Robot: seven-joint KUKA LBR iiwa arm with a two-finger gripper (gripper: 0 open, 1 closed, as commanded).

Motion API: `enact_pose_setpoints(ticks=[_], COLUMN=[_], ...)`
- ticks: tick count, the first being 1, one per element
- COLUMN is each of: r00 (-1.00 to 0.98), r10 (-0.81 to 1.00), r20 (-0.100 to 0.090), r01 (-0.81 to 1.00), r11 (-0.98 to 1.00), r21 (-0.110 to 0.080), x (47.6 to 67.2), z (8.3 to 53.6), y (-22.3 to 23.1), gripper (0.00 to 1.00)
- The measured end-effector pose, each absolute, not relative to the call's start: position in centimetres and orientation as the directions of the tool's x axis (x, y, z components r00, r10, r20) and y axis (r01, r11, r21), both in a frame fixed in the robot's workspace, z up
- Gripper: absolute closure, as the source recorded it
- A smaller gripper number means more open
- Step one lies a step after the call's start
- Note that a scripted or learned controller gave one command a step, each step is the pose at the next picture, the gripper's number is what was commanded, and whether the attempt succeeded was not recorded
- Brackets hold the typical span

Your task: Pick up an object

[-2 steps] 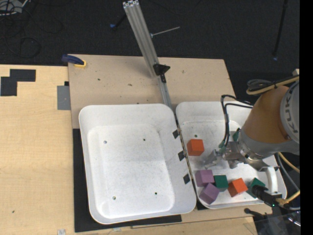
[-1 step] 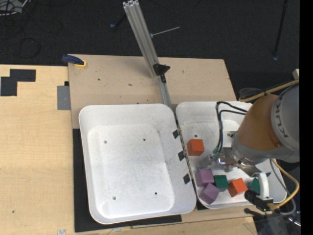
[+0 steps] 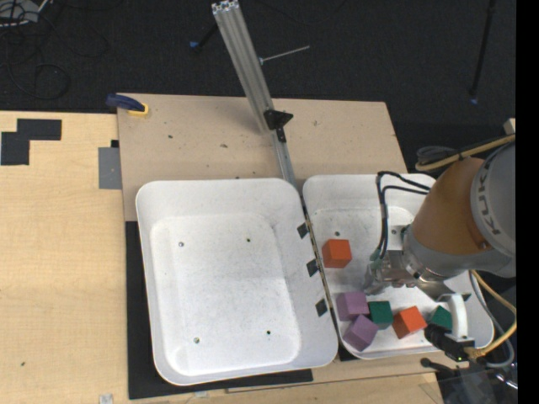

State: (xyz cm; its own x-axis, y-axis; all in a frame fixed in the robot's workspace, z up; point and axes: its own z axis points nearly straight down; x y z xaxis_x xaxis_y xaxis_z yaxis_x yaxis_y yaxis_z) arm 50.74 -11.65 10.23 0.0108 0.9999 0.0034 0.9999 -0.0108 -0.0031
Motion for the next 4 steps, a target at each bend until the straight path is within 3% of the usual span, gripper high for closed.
enact_pose_setpoints(ticks=[2, 3, 4], r00=[-0.001, -0.001, -0.006], r10=[1.0, 1.0, 1.0], r20=[0.0, 0.0, 0.003], r01=[1.0, 1.0, 1.0], r11=[0.001, 0.001, 0.006], r21=[0.004, 0.0, -0.002], x=[51.2, 51.3, 51.6], z=[20.9, 22.2, 22.5], y=[-11.1, -11.3, -5.0], gripper=[1.0, 1.0, 1.0])
